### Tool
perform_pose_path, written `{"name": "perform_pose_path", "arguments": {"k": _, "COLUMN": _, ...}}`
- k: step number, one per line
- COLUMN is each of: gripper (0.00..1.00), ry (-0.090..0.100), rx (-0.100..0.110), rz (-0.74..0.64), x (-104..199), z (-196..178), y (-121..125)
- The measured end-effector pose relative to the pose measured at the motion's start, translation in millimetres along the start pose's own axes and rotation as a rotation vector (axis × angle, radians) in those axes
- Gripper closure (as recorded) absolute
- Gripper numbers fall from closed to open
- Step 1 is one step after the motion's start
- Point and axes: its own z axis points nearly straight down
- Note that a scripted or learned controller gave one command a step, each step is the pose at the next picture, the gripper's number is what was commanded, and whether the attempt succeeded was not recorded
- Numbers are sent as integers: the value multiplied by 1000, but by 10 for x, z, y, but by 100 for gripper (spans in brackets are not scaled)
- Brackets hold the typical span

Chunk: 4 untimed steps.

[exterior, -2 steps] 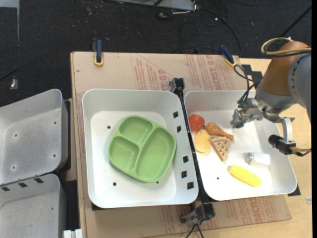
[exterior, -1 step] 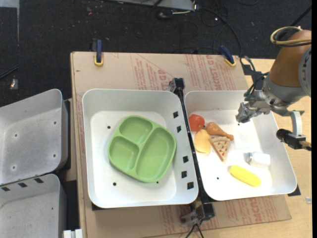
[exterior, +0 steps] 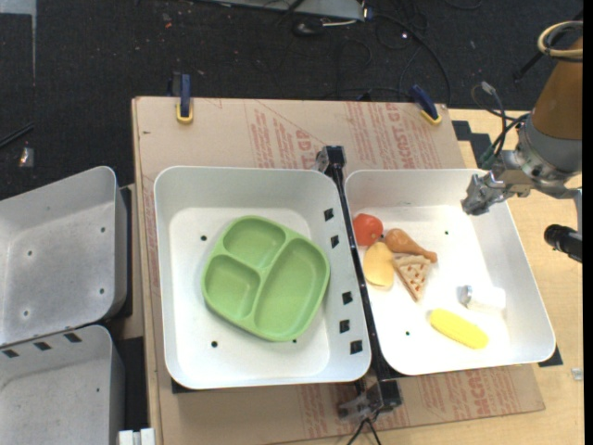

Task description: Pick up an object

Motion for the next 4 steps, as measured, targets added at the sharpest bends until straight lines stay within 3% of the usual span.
{"name": "perform_pose_path", "arguments": {"k": 1, "gripper": 100, "ry": 1, "rx": 1, "rz": -3, "x": -4, "z": -351, "y": 16}}
{"name": "perform_pose_path", "arguments": {"k": 2, "gripper": 100, "ry": 5, "rx": 9, "rz": -8, "x": 529, "z": -222, "y": -71}}
{"name": "perform_pose_path", "arguments": {"k": 4, "gripper": 100, "ry": 5, "rx": 9, "rz": -9, "x": 1678, "z": -319, "y": -368}}
